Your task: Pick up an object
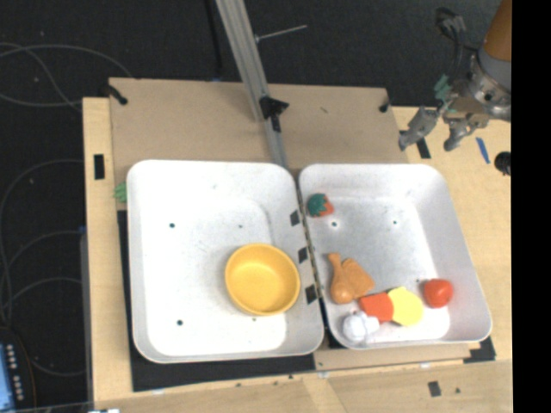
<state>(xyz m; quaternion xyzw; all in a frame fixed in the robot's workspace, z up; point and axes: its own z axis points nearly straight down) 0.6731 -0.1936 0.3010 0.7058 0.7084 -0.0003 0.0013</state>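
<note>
The gripper (435, 132) hangs over the bench's far right corner, outside the bins, just beyond the far right corner of the right bin (430, 192). Its two fingers (413, 132) are spread apart with nothing between them. The arm (492, 41) rises from it toward the upper right, its orange band at the frame's edge.

In the right bin, a small green and red ball (318, 204) sits near the far left corner, close to the wall shared with the left bin. Along the near edge lies a cluster: an orange-brown toy (346, 279) by the left wall, a white ball (356, 326) in the near left corner, an orange-red block (377, 306) touching a yellow disc (405, 306), and a red ball (438, 292) just beside the disc toward the right wall.

In the left bin (172, 222), a yellow bowl (261, 279) stands upright near the near right corner.

A grey metal pole (245, 58) slants up from the bench's far edge between the two bins.
</note>
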